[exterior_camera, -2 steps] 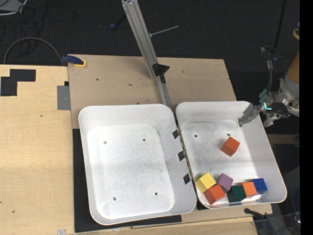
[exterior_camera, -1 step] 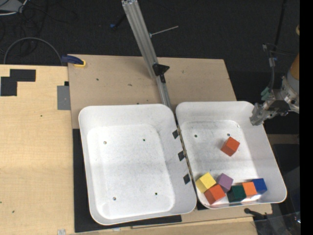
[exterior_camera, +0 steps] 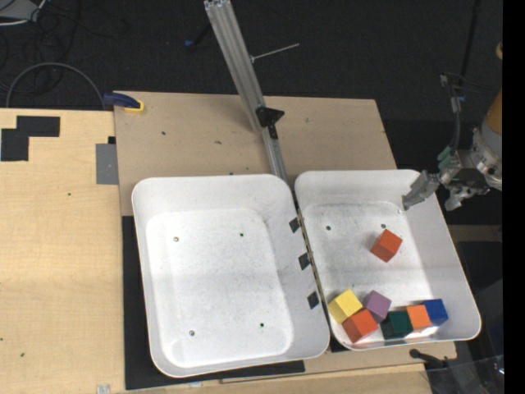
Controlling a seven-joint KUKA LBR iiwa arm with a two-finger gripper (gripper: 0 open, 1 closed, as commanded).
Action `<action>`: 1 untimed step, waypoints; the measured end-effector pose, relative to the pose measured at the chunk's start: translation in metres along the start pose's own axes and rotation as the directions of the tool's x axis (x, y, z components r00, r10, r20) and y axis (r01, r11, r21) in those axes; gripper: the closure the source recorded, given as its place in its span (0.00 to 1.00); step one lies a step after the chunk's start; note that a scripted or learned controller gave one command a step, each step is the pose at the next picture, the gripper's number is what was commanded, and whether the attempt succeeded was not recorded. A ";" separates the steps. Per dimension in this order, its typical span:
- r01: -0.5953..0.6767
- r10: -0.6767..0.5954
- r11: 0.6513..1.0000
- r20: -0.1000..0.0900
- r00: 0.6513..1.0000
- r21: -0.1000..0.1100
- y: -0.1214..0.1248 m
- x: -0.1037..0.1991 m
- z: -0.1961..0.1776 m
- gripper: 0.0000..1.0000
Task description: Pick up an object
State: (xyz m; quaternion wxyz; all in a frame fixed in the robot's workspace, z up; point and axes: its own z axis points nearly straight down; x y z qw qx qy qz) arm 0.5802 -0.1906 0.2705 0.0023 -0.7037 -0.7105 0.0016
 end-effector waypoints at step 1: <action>0.000 0.000 1.000 0.000 1.000 0.000 0.000 0.000 0.000 0.00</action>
